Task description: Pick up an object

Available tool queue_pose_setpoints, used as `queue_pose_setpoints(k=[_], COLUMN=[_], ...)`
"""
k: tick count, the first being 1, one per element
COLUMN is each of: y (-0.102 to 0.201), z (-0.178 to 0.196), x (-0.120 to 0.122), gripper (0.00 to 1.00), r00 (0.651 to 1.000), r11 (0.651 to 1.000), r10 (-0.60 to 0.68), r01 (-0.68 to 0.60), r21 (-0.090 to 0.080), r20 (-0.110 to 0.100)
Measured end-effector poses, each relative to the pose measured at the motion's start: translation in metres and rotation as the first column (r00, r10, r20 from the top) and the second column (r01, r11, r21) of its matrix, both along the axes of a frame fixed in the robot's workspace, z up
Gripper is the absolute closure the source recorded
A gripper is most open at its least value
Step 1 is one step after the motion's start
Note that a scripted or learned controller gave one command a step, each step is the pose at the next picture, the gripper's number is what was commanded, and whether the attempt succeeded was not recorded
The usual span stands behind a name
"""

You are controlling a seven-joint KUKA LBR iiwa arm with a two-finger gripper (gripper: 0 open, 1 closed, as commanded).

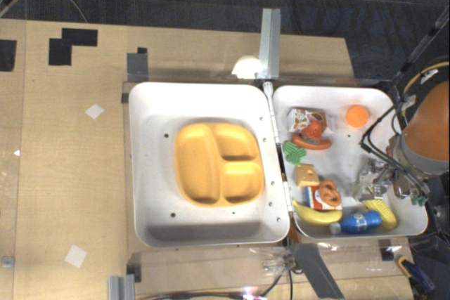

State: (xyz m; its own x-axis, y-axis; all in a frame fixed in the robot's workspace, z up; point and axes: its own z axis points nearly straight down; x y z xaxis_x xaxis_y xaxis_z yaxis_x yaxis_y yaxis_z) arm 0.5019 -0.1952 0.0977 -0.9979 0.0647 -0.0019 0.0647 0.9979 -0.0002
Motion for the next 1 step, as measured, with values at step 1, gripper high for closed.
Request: queue_pose_setpoints(k=[1], y=[0.0105], z=[0.0037], x=[-0.002], gripper=[1.0], r00=[0.722], r11=[0.722], r10=[-0.692], r01=[0.691], r21=[0.003], r20=[0.003])
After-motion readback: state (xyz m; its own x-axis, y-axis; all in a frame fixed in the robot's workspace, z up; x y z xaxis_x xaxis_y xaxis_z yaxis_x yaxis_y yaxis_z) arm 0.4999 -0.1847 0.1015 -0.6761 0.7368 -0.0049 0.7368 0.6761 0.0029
